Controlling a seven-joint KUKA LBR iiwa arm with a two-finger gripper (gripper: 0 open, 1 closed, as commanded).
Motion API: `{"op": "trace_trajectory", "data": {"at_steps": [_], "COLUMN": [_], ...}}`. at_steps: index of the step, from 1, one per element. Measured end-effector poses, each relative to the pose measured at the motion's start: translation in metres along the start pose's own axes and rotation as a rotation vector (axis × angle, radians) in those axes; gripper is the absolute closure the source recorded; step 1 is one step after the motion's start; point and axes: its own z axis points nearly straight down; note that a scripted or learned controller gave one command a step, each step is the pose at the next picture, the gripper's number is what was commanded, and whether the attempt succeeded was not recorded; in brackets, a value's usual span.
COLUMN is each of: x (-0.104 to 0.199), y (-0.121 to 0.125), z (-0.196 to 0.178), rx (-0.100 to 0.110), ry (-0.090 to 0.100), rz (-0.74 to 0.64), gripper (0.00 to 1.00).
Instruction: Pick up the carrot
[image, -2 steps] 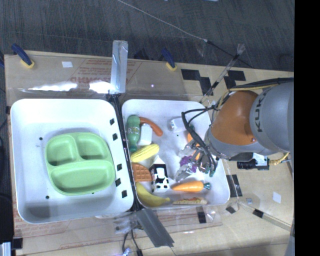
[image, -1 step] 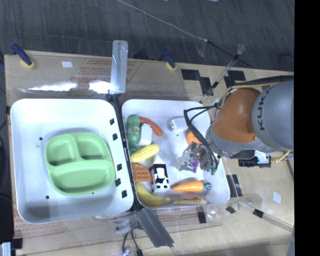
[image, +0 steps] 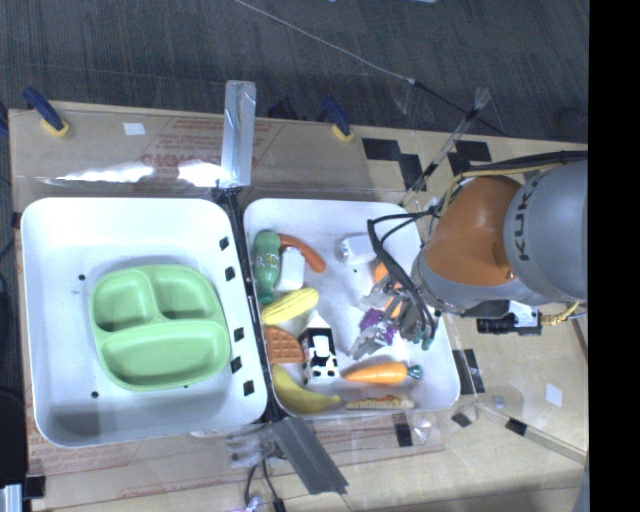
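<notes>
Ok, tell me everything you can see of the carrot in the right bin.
The carrot is a smooth, glossy orange toy, plastic by its look, tapering to a point at its left end, with a small green stub at its right end. It lies flat, roughly horizontal in the view, near the front edge of the right bin. The claw is just above it in the picture, not around it. A cow-patterned block sits to its left and a flat pizza-like piece below; whether either touches it is unclear.
</notes>
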Motion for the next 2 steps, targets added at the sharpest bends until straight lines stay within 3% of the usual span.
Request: {"op": "trace_trajectory", "data": {"at_steps": [1,2], "x": [-0.001,-0.046], "y": [0.001,0.015], "z": [-0.01,0.001], "rx": [0.0,-0.001], "ry": [-0.002,0.0], "rz": [-0.008,-0.255], "gripper": [1.0,1.0]}}
